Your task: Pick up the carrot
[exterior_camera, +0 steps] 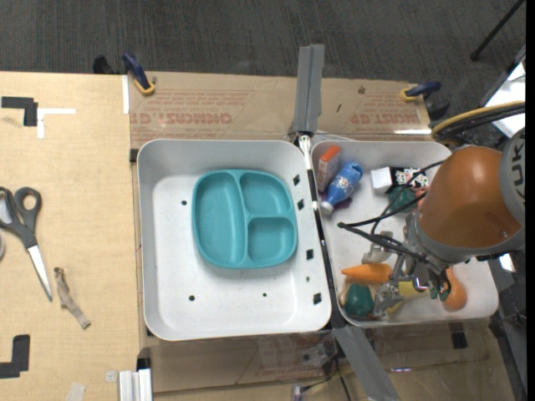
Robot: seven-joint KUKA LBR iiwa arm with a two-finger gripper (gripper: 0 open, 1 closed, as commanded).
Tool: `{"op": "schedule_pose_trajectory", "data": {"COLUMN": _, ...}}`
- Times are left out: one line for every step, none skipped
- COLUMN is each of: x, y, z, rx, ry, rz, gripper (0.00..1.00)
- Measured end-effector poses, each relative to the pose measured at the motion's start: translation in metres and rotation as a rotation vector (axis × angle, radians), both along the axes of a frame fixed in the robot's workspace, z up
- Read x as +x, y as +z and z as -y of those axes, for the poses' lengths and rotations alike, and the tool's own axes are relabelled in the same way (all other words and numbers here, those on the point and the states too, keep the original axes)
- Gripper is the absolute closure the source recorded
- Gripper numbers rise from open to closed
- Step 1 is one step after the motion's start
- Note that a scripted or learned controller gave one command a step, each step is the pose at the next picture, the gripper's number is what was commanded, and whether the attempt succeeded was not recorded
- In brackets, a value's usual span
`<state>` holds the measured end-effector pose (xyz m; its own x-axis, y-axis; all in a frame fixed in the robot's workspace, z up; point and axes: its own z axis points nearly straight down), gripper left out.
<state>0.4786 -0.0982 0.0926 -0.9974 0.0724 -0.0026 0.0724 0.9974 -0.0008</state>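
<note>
The carrot (366,271), a small orange toy, lies in the right bin (334,249) near its front left. Its right end touches or runs under my gripper (404,276), which hangs low over the bin's front part. The wrist with its orange band (468,195) covers much of the bin's right half and hides what lies beneath it.
A green round toy (359,301) lies just in front of the carrot, with a yellow piece (407,288) and an orange object (456,296) to the right. A blue bottle (343,182) and a red-orange item (328,161) lie at the back. The left bin (159,249) holds a teal divided plate (245,219). Scissors (28,232) lie on the bench.
</note>
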Motion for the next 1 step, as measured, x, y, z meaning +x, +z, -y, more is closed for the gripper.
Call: {"op": "schedule_pose_trajectory", "data": {"x": 0.0008, "y": 0.0003, "z": -0.0035, "rx": 0.0, "ry": 0.521, "rz": 0.002, "gripper": 0.0}}
